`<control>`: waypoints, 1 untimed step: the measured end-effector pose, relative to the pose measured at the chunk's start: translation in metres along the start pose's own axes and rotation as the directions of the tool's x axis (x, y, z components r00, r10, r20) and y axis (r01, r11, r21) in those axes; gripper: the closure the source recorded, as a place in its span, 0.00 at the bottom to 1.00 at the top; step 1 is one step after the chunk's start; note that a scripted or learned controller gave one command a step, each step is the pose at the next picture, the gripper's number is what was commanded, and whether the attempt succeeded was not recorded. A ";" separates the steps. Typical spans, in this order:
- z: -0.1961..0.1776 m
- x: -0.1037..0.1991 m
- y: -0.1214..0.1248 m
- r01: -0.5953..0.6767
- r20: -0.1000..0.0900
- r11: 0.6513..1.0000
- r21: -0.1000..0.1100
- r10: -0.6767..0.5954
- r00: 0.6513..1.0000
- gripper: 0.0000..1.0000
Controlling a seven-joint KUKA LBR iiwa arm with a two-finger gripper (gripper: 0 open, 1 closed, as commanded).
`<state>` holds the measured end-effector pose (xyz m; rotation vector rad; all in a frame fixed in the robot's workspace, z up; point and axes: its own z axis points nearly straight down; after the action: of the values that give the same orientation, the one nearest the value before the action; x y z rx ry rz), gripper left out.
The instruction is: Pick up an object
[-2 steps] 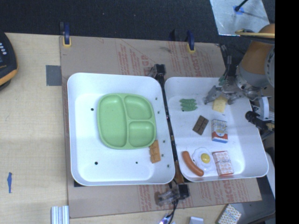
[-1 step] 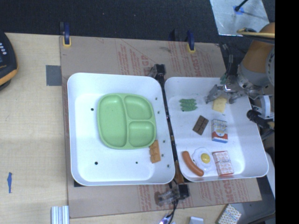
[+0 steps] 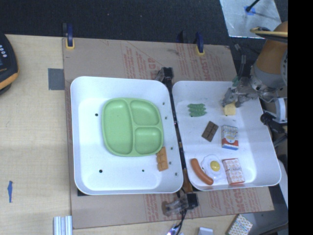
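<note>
Yellow block (image 3: 230, 110) sits in right bin (image 3: 268, 146), far corner, directly beneath gripper (image 3: 232, 102), touching or nearly so. Gripper tips hidden by own body; cannot tell opening or whether block is gripped. Block squarish, no clear long axis. Green bundle (image 3: 197, 110) beside gripper, toward left bin.

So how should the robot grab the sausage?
Probably from straight above, pinching the sausage across its thin middle. It lies flat and slanted in the right bin, with one long side near the fried egg, so the fingers need to slip in carefully on that side. Its round shape may roll, so gripping at the centre seems safest.
</note>
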<state>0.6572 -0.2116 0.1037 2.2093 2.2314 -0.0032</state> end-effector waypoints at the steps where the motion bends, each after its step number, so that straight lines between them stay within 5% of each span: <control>1: -0.077 0.070 0.001 0.000 -0.003 1.000 -0.007 0.000 1.000 1.00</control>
<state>0.6579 -0.1416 0.1802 2.2069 2.2292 0.0083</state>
